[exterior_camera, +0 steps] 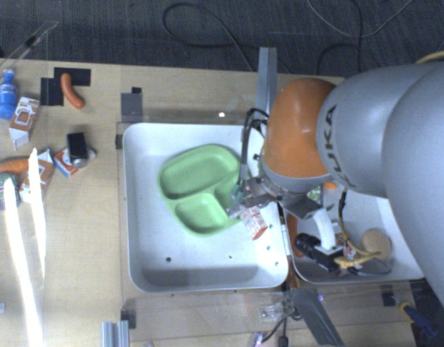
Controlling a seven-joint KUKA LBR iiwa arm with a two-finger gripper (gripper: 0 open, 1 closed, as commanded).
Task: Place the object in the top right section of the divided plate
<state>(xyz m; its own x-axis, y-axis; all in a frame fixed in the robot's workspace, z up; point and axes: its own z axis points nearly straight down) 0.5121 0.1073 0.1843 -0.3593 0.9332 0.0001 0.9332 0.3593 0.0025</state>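
A green divided plate (197,172) lies in the left white bin (146,215), with one large section toward the back and a smaller one (200,212) toward the front. My gripper (244,196) hangs over the plate's right edge and hides that side of it. A small white and red packet (255,223) shows just below the gripper, at the plate's front right corner. Whether the gripper touches or holds it is hidden. The orange band and grey arm cover the gap between the bins.
The right bin (395,273) holds a round tan object (376,242), partly behind the arm. Left of the bins, the bench carries a blue bottle (6,92), a sausage (72,91), small cartons (23,118) and a black block (77,147).
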